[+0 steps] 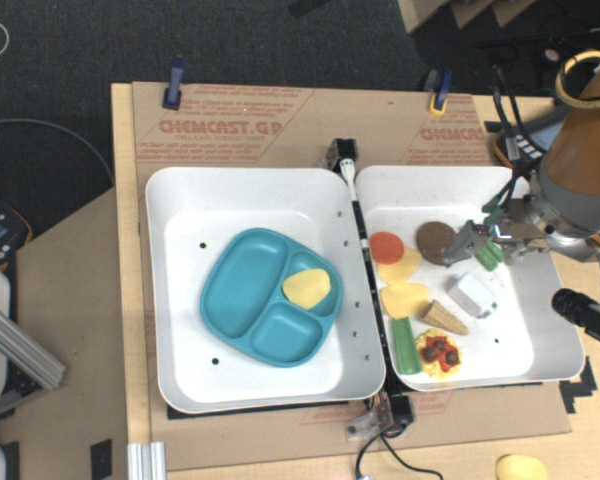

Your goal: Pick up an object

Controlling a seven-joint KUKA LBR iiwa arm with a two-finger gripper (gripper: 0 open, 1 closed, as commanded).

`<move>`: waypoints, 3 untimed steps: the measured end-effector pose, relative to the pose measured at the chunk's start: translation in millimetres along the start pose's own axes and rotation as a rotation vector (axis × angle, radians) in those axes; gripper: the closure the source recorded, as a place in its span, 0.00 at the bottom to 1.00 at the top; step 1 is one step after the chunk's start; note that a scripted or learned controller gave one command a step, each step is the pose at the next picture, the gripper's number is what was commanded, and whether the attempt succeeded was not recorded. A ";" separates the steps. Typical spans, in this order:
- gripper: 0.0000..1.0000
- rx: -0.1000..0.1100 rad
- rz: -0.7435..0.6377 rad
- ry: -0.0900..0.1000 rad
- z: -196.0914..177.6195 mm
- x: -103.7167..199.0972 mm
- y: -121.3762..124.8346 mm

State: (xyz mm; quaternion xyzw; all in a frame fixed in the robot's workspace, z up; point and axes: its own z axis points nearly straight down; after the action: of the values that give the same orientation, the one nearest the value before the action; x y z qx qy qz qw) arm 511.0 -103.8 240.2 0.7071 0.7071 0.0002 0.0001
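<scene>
Hovering over the right bin [540, 363]: gripper [477, 249], grip impossible to tell, crowded by brown disc [435, 240], green piece [488, 258], white block [474, 294].

"CHEMCAST" on brown board [220, 125]

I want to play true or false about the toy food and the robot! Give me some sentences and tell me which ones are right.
1. The blue plate sits in the left bin. True.
2. A yellow piece lies on the blue plate. True.
3. The brown round piece is in the left bin. False: it is in the right bin, near the gripper.
4. The green stick lies on the blue plate. False: it lies in the right bin, near the front.
5. The orange round piece is in the right bin. True.
</scene>
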 end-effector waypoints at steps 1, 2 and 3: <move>0.00 -0.025 0.000 -0.010 134.5 -33.5 -15.8; 0.00 -0.010 -0.001 -0.003 40.1 -32.5 -30.0; 0.00 -0.021 -0.002 -0.005 -113.4 -28.1 -29.3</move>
State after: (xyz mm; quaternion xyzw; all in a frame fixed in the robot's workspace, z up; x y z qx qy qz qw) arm 481.6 -131.9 353.6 0.7062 0.7080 0.0057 0.0093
